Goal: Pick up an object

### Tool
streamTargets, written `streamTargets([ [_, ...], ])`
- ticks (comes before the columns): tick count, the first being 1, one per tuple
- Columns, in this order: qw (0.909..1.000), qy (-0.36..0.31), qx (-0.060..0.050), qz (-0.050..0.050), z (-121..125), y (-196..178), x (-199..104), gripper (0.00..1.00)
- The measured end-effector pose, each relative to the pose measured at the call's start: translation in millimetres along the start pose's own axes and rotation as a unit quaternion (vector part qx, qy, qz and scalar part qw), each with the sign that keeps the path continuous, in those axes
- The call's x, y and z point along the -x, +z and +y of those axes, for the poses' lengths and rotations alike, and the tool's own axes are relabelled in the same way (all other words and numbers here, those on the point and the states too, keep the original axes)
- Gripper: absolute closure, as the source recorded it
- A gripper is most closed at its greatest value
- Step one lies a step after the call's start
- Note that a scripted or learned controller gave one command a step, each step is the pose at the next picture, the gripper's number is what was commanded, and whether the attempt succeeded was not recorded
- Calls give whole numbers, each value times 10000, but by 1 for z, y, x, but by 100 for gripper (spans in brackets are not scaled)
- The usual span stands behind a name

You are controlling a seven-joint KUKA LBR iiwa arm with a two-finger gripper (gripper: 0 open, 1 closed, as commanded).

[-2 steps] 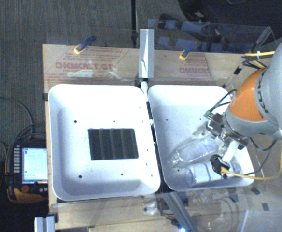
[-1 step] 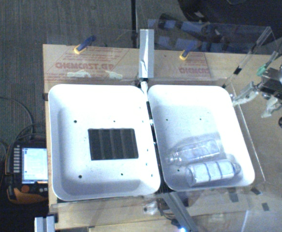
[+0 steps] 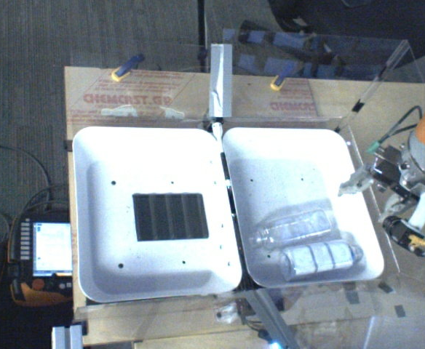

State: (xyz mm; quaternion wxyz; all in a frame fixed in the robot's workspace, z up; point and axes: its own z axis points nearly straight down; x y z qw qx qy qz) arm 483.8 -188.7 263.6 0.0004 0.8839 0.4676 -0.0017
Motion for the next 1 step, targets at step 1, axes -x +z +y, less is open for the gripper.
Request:
streamTargets([
  [1, 9952, 983, -16, 5, 4, 100, 6, 0],
])
